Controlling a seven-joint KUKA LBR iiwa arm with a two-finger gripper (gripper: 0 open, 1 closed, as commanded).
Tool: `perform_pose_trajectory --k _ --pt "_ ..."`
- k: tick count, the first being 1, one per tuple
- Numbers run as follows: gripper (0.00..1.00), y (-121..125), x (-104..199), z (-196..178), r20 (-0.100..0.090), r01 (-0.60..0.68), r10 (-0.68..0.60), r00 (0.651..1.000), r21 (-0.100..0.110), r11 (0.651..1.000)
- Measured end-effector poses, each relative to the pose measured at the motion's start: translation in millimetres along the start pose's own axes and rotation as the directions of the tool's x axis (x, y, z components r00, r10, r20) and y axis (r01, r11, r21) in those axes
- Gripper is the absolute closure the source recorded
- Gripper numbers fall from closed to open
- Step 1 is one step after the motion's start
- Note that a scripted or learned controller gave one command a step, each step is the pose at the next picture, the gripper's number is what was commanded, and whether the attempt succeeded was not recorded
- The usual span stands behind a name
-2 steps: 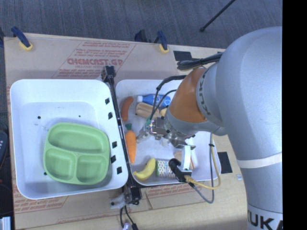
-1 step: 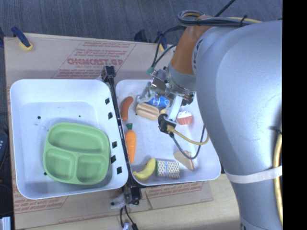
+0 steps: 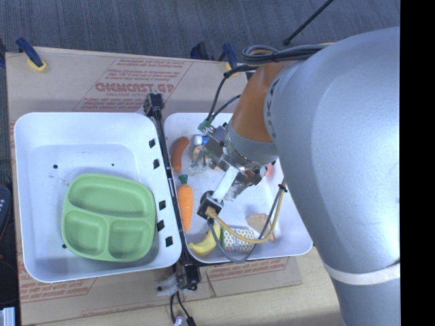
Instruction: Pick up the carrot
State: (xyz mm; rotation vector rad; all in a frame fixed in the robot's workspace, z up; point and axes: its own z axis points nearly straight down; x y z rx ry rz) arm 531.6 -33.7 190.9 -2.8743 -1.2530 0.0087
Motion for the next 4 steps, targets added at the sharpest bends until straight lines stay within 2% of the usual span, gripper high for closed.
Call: perform_pose_trajectory --k 1,2,3,4 --pt "0.0 -10.9 -17.6 0.2 0.0 -0.139 0.139 0.99 0.001 0.99" --pt "0.0 -81.8 5.3 0.7 0.0 -0.243 0.243 0.97 0.0 0.97" --pt "0.0 -84.5 50.5 0.4 -0.001 -0.465 0.465 0.885 -0.001 0.885" --pt "0.0 -110.8 92.9 99.8 -0.003 -0.511 0.511 0.859 -0.001 0.859"
